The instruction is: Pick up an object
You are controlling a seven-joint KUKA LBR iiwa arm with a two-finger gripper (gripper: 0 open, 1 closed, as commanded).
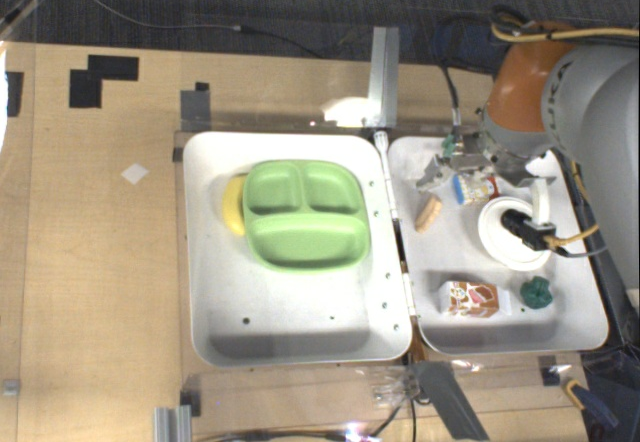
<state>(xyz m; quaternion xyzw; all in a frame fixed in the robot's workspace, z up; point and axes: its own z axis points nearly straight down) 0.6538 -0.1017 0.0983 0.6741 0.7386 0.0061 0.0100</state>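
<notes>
My gripper [455, 162] hangs low over the back of the right bin [585, 330], with the grey arm and its orange band behind it to the right. Just below the gripper lies a small blue, red and white packet [473, 190], partly covered by it. A tan cork-like cylinder [428, 215] lies to the lower left of the gripper, near the bin's left wall. A brown and white snack packet [470, 298] rests at the front of this bin. A small dark green object [538, 292] sits to the packet's right. I see nothing held.
The left bin [215, 320] holds a green divided plate [305, 213] with a yellow object [232, 207] sticking out from under its left edge. A metal post [384, 80] stands behind the seam between the bins.
</notes>
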